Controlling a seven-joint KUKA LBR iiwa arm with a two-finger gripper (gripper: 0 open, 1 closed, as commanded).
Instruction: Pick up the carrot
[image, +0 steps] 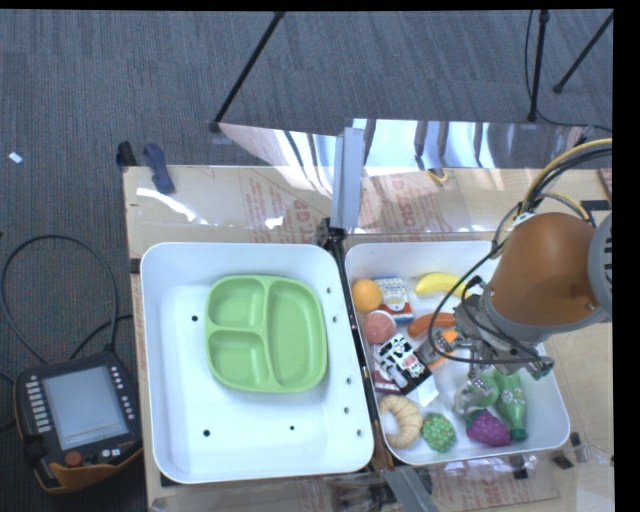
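The carrot (430, 323) is an orange, elongated piece lying in the middle of the right bin (556, 400), just below the banana (436, 283). The arm's wrist hides its right end. My gripper (478, 390) hangs under the orange band (540, 272), low over the bin's right half. It sits to the right of and nearer the front than the carrot, above the spot between a green bottle (512, 400) and purple grapes (487, 427). Nothing shows as held.
The right bin also holds an orange (366, 296), a small box (394, 293), a reddish fruit (379, 326), a black-and-white carton (400, 362), a bagel (402, 420) and a green knobbly piece (437, 432). A green divided plate (267, 332) lies in the left bin (180, 420).
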